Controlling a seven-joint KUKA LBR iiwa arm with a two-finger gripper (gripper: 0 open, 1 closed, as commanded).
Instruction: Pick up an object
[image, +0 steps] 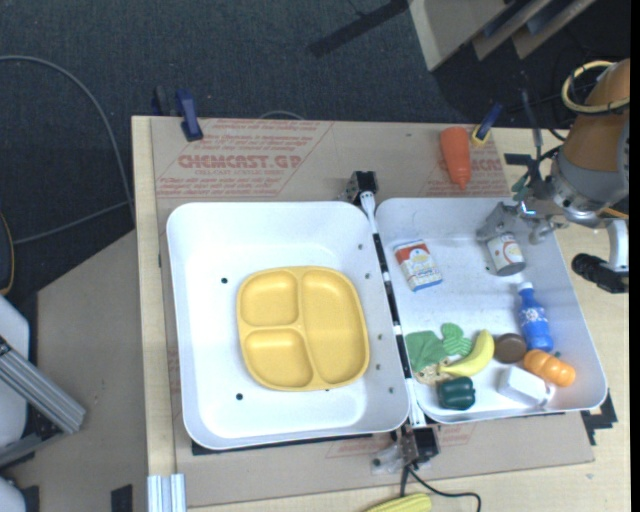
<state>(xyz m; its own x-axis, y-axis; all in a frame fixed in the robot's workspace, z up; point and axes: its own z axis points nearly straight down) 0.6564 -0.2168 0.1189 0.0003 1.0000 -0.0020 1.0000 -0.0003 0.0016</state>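
On the tabletop (300, 150), the left bin (200, 300) held a yellow divided plate (300, 327). The right bin (450, 230) held a small carton (417, 265), a banana (472, 355), a blue bottle (532, 318) and more, crowded at its near end. The gripper (510, 232) hung over the far right corner above a small silvery can (506, 256); whether its fingers were apart or together could not be told. The can looked light, stiff and slippery, best taken across its round sides.
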